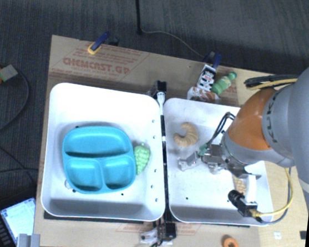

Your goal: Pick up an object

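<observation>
Camera view: metal fingers (190,161) (spread or pressed together, unclear) hover beside a curled tan croissant (186,135) in the glossy right bin (202,210).

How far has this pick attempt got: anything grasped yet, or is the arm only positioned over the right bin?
Done: the grey arm has its gripper low inside the right white bin. In hand: nothing visibly between the fingers; the tan curled croissant-like object lies just beside it on the bin floor. Left: grasping and lifting an object. The blue sectioned plastic tray and the light green knobbly object lie in the left white bin.
</observation>
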You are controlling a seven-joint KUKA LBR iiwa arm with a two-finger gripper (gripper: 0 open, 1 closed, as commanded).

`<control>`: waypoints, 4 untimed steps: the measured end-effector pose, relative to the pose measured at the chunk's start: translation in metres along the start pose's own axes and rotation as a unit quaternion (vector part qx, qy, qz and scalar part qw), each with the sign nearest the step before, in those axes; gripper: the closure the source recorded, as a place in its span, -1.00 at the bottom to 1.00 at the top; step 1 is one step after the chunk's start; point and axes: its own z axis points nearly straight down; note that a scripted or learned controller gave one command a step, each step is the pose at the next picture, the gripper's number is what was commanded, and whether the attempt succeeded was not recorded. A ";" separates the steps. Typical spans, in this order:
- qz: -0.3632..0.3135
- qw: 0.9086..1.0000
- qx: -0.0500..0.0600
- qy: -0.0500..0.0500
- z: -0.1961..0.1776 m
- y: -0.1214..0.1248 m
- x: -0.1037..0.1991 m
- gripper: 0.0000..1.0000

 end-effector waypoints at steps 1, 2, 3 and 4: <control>0.000 1.000 0.000 0.000 -0.032 0.018 0.011 -1.00; 0.001 1.000 0.000 0.000 -0.002 0.015 -0.011 -1.00; 0.000 1.000 0.000 0.001 -0.011 0.028 0.012 -1.00; 0.000 1.000 0.000 0.001 -0.022 0.017 -0.001 -1.00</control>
